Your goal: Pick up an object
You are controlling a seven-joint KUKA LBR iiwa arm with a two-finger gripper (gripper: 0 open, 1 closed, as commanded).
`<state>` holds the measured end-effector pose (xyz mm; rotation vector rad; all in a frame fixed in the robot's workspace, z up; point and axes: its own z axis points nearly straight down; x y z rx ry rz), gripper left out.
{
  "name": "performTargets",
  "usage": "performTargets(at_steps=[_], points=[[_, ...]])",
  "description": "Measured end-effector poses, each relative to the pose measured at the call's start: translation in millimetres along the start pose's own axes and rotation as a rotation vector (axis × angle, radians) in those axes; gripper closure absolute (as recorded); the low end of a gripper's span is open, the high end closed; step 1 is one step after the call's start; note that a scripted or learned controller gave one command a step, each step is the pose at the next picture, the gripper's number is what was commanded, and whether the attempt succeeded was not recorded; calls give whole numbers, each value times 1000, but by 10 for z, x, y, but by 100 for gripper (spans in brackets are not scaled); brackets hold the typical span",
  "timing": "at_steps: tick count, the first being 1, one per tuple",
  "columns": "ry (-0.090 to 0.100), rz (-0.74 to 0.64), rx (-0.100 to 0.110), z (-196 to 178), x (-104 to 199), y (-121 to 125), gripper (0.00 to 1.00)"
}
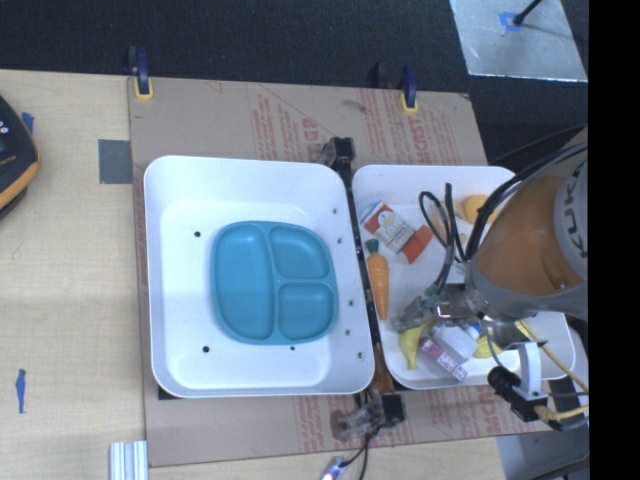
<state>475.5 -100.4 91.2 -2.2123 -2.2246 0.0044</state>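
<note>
Small, light, rigid toys in right bin [400, 183]; carrot [378, 280] slim, smooth, best pinched mid-length. Gripper [432, 313] above banana [412, 343]; spread or pressed together, impossible to tell.

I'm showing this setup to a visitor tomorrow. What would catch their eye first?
Most striking is the blue divided plate, alone in the middle of the left bin. Next comes the big grey and orange arm reaching over the right bin, above a clutter of small things, among them a carrot along that bin's left wall.
</note>
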Motion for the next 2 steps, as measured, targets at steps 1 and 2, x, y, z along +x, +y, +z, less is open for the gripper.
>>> performTargets(at_steps=[1, 2], points=[[0, -3, 2, -98, -8, -5, 100], [0, 0, -3, -1010, 739, 475, 100]])
